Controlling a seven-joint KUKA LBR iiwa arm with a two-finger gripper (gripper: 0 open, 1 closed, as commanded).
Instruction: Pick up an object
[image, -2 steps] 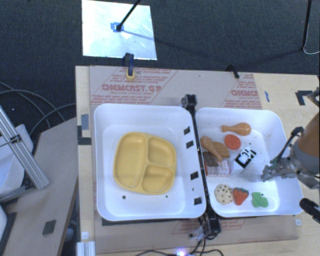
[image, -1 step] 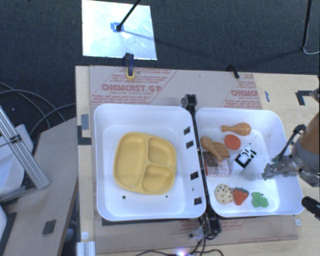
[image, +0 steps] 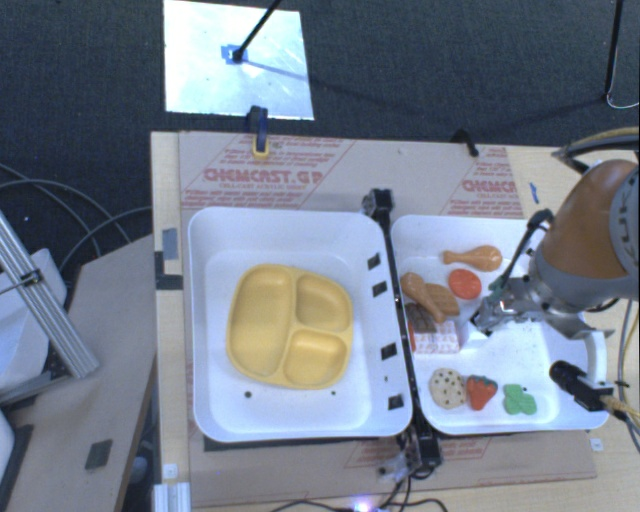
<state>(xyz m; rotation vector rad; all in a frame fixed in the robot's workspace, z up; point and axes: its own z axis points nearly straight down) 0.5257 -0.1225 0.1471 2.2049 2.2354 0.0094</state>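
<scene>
Arm (image: 590, 240) hangs over the right bin (image: 530, 345), gripper (image: 487, 318) low among crowded toy food.
Finger state cannot be told; bread (image: 430, 297), tomato (image: 464, 283) and box (image: 436, 342) lie just beside; crowding risks a nudge or miss; tray (image: 290, 326) sits in the left bin (image: 215, 400).

left bin (image: 215, 330): holds a yellow divided plate (image: 290, 326), three compartments, sitting pretty much in the middle
right bin (image: 560, 385): full of toy food
top of right bin: a drumstick (image: 474, 258), red tomato slice (image: 464, 284) just below it
left side of right bin: a bread-looking piece (image: 430, 297), with a pink-and-white block (image: 436, 342) below it
front of right bin: a cookie (image: 447, 388), strawberry (image: 481, 391) touching it, green leafy thing (image: 518, 400) just beside
arm (image: 595, 240): comes in from the right, over the right bin
gripper (image: 488, 317): low in the right bin, just beside the pink-and-white block, can't make out the fingers
tabletop (image: 330, 170): covered with a printed board under both bins
</scene>
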